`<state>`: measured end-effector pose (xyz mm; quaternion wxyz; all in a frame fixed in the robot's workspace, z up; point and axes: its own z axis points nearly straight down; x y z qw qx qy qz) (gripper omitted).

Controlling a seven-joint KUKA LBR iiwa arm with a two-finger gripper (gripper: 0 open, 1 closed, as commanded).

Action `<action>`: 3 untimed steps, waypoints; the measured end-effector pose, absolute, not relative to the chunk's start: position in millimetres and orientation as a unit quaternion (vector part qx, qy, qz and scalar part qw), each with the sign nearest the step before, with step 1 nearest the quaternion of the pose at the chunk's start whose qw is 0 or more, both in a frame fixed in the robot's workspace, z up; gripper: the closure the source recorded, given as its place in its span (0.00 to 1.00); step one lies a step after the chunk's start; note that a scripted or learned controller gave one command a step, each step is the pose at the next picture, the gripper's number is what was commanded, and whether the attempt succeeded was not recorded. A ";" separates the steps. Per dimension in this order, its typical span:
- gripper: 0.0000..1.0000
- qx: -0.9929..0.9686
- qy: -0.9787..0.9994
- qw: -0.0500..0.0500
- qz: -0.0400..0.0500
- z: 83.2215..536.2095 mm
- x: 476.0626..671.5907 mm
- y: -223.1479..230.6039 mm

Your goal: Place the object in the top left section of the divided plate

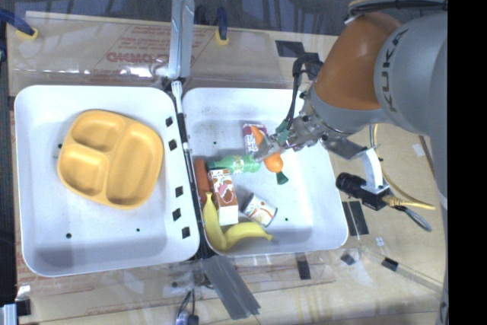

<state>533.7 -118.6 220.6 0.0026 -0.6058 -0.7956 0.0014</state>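
Arm [365, 80] over rt bin [319, 232], yellow plate [110, 157] in left

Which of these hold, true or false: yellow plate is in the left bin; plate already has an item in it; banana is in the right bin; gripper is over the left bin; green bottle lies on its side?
1. The yellow divided plate sits in the left bin. True.
2. The plate already has an item in it. False: all its sections are bare.
3. The banana lies in the right bin. True.
4. The gripper is over the left bin. False: it is over the right bin, near a small orange item.
5. The green bottle lies on its side. True.
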 end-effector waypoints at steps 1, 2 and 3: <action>1.00 -0.620 -0.785 0.002 0.001 294.9 513.4 -152.6; 1.00 -0.633 -0.774 0.001 0.001 297.4 496.1 -207.7; 1.00 -0.533 -0.846 0.004 0.001 226.7 501.0 -174.7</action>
